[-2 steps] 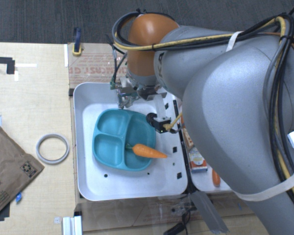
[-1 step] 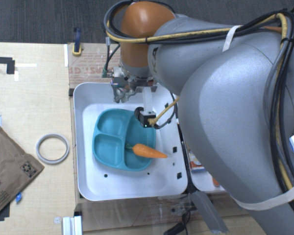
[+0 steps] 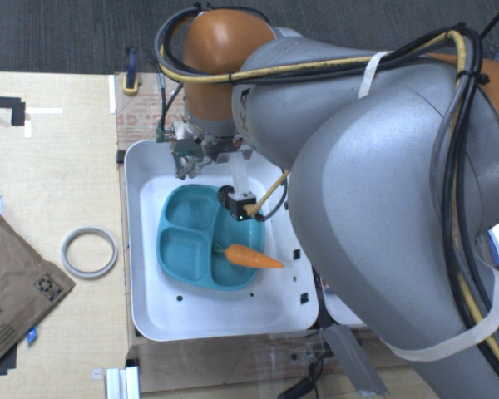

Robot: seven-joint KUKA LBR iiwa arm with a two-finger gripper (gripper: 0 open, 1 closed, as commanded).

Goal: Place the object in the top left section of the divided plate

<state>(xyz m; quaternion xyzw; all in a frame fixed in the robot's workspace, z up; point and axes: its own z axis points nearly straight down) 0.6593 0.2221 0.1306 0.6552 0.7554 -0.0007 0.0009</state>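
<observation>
Over the bin, the gripper hangs above the plate, jaw state unclear, while the carrot lies unplaced on the plate's right rim.

From my remote seat I can read very little. On the brown paper bag, lying left of the white bin, I make out the dark letters "BOX" near its lower left edge, with a small square code patch printed further right on it. On the cardboard strip just above the bin's top left corner there is red lettering, but I cannot read it
</observation>
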